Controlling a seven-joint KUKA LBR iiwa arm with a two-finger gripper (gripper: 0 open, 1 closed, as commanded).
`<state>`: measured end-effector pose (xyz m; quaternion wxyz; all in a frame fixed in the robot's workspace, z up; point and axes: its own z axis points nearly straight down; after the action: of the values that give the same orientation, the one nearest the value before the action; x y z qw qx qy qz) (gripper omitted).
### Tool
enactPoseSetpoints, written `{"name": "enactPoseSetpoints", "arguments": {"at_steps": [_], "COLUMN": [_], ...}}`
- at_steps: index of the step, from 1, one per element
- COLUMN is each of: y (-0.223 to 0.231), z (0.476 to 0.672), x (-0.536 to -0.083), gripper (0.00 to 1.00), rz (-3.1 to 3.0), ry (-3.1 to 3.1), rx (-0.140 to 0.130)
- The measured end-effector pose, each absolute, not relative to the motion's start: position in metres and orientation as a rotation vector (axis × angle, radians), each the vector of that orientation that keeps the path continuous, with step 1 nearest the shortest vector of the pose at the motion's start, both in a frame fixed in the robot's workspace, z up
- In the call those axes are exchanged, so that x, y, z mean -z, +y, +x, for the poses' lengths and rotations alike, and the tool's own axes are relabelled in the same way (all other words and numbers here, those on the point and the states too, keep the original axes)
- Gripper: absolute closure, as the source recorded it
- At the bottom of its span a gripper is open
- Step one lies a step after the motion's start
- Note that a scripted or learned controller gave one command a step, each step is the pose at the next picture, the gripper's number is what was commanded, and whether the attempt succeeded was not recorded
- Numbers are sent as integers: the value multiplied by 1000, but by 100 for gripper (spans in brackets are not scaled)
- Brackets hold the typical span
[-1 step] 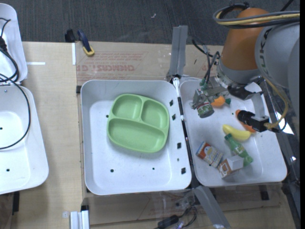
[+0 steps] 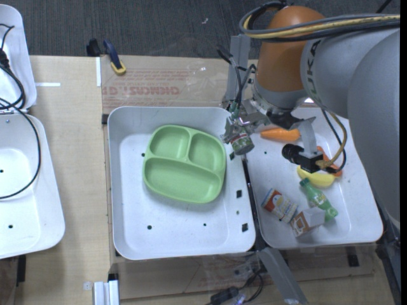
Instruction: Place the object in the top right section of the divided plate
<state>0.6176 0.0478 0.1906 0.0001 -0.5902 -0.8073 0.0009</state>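
One small dark-and-silver object (image 2: 240, 141) sits pinched in the hand (image 2: 238, 134), over the rim between bins.
Carry it left, lower over the green divided plate (image 2: 185, 164), release inside the top right section (image 2: 205, 150).

1. The divided plate (image 2: 184, 164) lies in the left bin (image 2: 127, 234).
2. The gripper (image 2: 239, 137) hangs over the seam between both bins, just right of the plate.
3. The right bin (image 2: 362, 227) holds a carton (image 2: 280, 204), a bottle (image 2: 318, 200) and a carrot (image 2: 280, 133).
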Motion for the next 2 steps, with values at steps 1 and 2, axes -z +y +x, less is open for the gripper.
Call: {"name": "enactPoseSetpoints", "arguments": {"at_steps": [1,2], "y": [47,46], "z": [618,618], "x": [-191,-199], "gripper": [0,100], "rz": [-1854,-1854], "ry": [-2536,-2537], "rx": [-3,-5]}}
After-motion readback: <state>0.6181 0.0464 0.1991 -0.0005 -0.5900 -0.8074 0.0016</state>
